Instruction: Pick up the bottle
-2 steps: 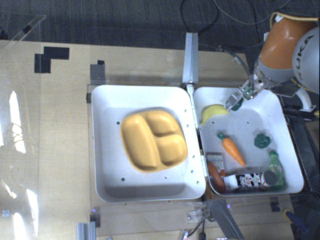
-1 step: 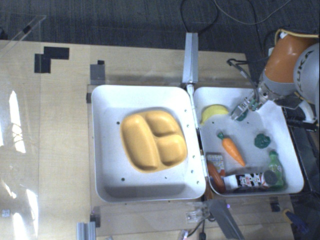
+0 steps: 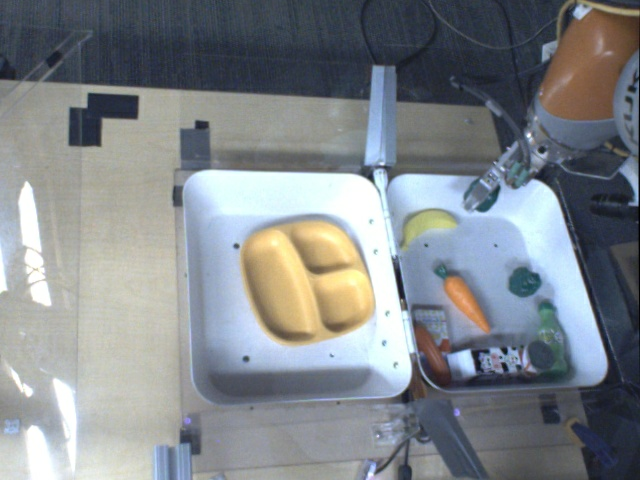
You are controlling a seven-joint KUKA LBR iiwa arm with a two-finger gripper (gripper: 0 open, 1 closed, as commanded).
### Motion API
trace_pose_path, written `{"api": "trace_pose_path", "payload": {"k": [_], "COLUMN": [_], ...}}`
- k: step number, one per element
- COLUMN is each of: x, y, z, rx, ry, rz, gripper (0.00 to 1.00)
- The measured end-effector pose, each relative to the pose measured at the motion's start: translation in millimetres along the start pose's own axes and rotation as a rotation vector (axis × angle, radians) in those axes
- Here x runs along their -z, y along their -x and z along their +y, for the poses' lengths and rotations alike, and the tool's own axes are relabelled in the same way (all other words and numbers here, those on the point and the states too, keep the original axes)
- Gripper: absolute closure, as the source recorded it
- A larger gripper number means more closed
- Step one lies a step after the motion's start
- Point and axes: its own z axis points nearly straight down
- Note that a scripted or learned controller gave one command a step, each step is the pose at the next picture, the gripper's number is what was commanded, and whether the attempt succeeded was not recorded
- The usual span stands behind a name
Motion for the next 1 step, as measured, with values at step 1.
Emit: {"api": "trace_pose_path", "payload": {"k": [1], "x": [13.2], "y": [0.8], "z": [2.8], "rx": [0.002], "ry": [0.007], "rz": [-0.007], "gripper": [1.0]}}
